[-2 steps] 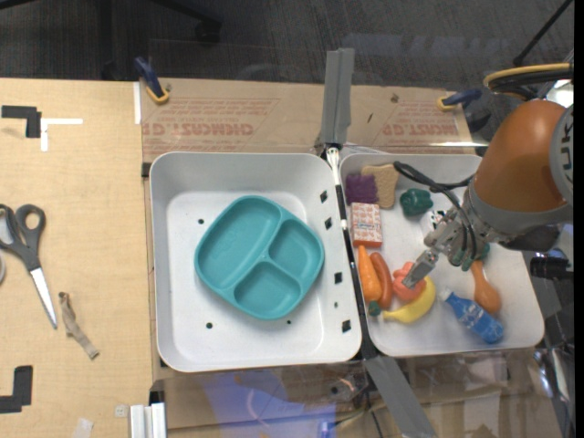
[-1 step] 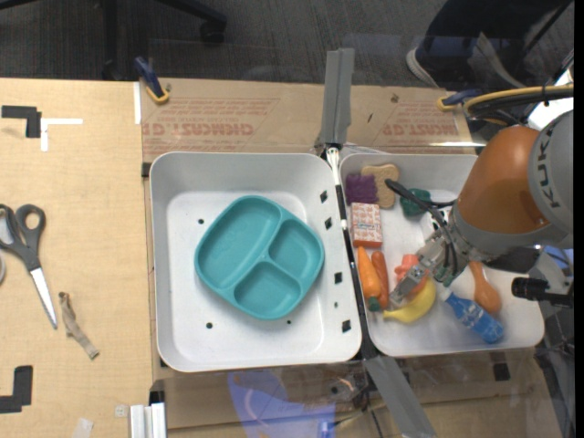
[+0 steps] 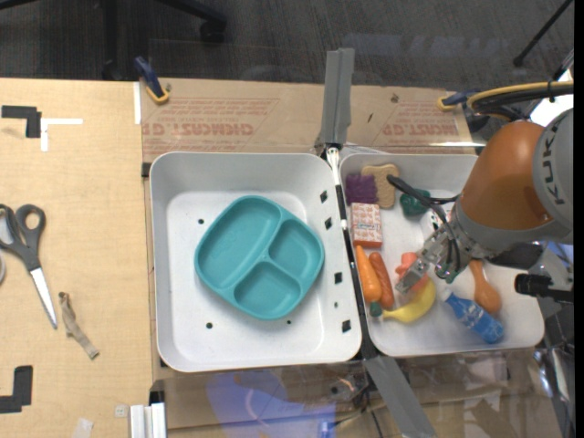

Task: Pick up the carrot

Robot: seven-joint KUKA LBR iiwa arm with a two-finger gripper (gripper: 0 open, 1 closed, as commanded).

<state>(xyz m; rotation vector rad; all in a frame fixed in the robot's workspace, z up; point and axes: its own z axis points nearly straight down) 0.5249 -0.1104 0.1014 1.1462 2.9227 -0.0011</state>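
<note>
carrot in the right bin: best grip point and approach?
Grip the carrot mid-length from above, fingers closing across its narrow width. It lies flat and lengthwise close to the right bin's left wall, with a second orange piece alongside and the banana at its lower end, so finger room looks tight.

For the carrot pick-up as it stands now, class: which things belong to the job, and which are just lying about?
Belongs to the job:
carrot
gripper
right bin

Just lying about:
teal plate
banana
blue bottle
small box
scissors
</note>
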